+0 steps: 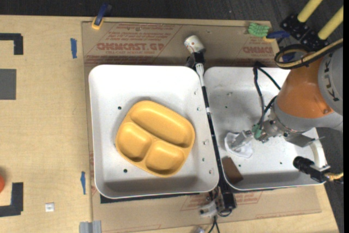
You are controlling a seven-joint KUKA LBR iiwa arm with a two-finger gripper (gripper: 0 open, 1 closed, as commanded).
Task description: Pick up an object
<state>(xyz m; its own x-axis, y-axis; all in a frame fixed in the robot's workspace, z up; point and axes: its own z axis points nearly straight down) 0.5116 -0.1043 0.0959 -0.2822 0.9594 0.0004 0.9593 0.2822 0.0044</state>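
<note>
— Where's the arm got to? From here I see the grey arm with the orange band (302, 96) reaching into the right-hand shallow white bin (234, 87), and the tool (252, 135) low over the bin floor.

— Right beside that small, clear, crumpled plastic-looking thing (240, 144), near the bin's left side. The tip looks to be touching it or just short of it. Whether the tool is wide or narrow I honestly cannot tell; the wrist hides too much.

— So has it got the thing?

— Nothing I see proves it. It lies on the bin floor, mostly left of the tip. If the tool has come down beside it rather than around it, I'd guess it nudges it towards the wall and lifts away with nothing.

— It looks flimsy, too.

— That's my other worry: something that thin and glossy could fold or slip out. And the small brown flat block (232, 170) near the front left corner is close by; a shove might push one against the other.

— And the big yellow moulded tray with three hollows (155, 136)?

— In the left white bin (109, 117), well apart from the arm. No trouble there. The cables hanging off the wrist (265, 96) might drag, though they look slack.
</note>
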